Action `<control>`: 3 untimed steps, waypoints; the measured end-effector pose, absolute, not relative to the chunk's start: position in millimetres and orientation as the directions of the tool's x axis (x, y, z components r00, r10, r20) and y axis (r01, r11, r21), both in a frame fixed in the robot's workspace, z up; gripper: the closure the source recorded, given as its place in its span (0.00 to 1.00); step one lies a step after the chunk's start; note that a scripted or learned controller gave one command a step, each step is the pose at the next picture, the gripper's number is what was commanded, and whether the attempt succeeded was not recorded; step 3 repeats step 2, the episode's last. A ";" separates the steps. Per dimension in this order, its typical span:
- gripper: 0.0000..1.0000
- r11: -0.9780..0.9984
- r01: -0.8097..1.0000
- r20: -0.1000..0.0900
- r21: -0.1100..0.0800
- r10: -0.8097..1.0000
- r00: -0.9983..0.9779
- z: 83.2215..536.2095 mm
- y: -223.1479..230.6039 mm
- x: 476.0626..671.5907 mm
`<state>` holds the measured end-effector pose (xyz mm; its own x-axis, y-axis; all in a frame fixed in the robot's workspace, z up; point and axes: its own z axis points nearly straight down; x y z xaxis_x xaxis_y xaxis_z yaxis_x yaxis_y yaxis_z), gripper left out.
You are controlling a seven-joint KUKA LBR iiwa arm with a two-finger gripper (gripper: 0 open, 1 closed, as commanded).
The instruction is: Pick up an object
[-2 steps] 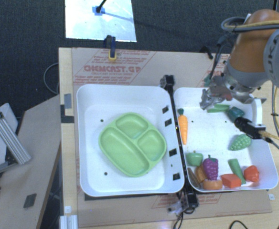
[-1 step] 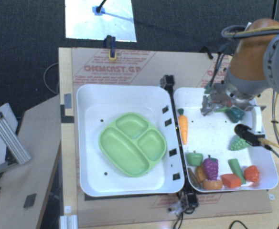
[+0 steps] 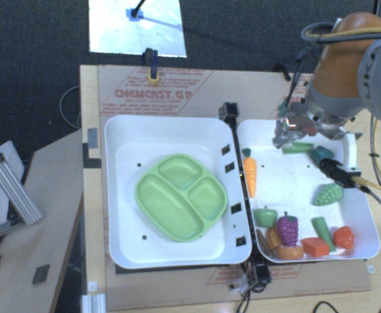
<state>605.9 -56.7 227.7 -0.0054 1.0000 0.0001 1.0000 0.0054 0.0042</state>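
My gripper [image 3: 286,137] hangs over the far part of the right bin [image 3: 366,223], under the grey wrist and orange band. Just to its right a flat green pod [image 3: 301,147] lies on the bin floor, with a teal piece [image 3: 321,154] beyond it. I cannot tell whether the gripper touches the pod. An orange carrot [image 3: 249,173] lies along the bin's left wall. A light green bumpy fruit [image 3: 328,193] sits mid-right. Along the near edge are a green pepper [image 3: 265,216], purple grapes [image 3: 287,227], a green cucumber [image 3: 322,231], a red tomato [image 3: 344,237] and an orange-red block [image 3: 315,246].
The left bin [image 3: 122,142] holds a light green divided plate [image 3: 181,196]. A black divider with clips [image 3: 235,168] runs between the bins. A black cable connector [image 3: 337,171] crosses the right bin's far right side.
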 end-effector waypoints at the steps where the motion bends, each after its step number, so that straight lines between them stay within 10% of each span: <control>1: 1.00 0.001 1.000 0.000 0.000 1.000 -0.001 231.9 -58.9 587.9; 3: 1.00 0.002 1.000 -0.001 0.001 1.000 -0.002 214.5 -60.2 598.3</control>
